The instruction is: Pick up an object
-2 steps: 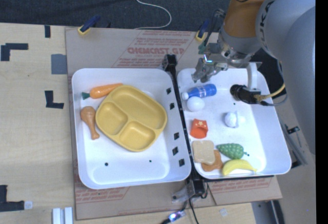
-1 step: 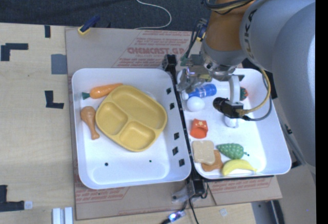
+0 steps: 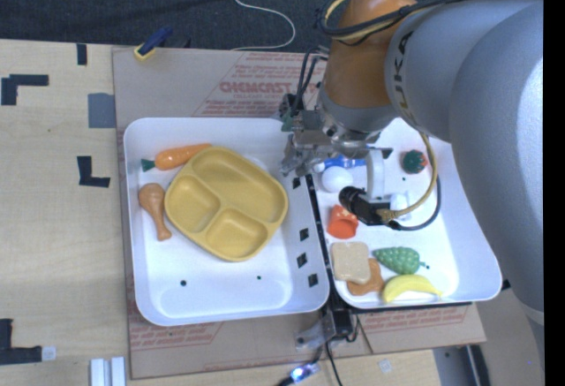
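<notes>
We see the grey arm reach in from the right, its gripper [image 3: 309, 155] low over the far end of the divide between the two white bins. Whether the claw grips anything, we cannot tell. In the left bin [image 3: 159, 287] lie a yellow sectioned plate [image 3: 225, 202], a carrot [image 3: 177, 156] and a drumstick [image 3: 154, 208]. The right bin [image 3: 459, 252] holds a banana [image 3: 409, 288], toast [image 3: 351, 262], grapes [image 3: 397, 259] and an orange piece [image 3: 342, 222].

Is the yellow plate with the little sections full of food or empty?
Empty. The yellow plate in the left bin shows three bare compartments. The carrot and drumstick lie beside it, not in it.
</notes>
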You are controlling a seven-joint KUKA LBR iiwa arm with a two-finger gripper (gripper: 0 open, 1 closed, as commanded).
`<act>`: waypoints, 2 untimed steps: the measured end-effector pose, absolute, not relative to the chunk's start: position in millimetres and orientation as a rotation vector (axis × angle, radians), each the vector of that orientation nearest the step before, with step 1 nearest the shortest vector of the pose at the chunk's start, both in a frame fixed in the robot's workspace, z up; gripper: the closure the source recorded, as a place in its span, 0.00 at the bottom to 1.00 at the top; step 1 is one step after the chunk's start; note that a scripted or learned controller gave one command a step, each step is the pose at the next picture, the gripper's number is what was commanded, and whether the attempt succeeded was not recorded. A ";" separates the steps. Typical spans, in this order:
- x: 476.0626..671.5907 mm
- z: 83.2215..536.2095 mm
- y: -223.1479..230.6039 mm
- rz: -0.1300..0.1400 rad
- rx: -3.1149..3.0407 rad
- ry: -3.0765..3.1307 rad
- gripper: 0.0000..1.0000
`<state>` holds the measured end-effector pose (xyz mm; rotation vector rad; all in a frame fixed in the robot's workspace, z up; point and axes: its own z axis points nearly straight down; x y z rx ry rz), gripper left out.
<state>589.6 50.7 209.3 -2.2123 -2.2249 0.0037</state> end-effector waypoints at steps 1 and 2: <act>574.7 235.2 72.8 -0.001 -2.215 -2.226 1.00; 572.9 231.7 64.7 0.004 -2.217 -2.223 1.00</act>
